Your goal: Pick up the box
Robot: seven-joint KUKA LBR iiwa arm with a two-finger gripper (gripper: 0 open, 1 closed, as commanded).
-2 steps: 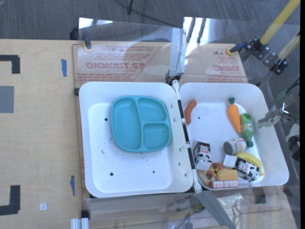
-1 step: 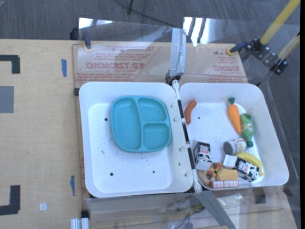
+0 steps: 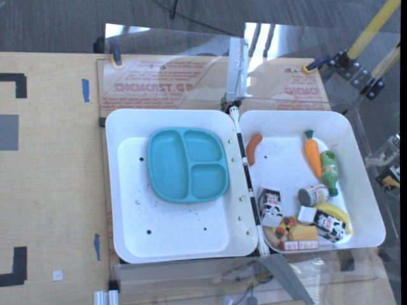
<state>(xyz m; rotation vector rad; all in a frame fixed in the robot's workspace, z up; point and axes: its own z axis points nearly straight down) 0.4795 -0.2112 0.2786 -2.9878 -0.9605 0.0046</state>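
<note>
Two small white boxes with black cow patches lie in the right bin (image 3: 356, 138). One box (image 3: 271, 206) stands near the bin's left wall at the front. The other box (image 3: 329, 224) lies on its side at the front right, just below a banana (image 3: 336, 211). Nothing touches either box from above.
Also in the right bin are an orange sausage (image 3: 253, 149), a carrot (image 3: 312, 155), a green bottle (image 3: 329, 170), a small can (image 3: 311, 196), a yellow corn piece (image 3: 302, 232) and a small red and yellow toy (image 3: 283, 227). A teal divided plate (image 3: 188, 165) lies in the left bin (image 3: 127, 189).
</note>
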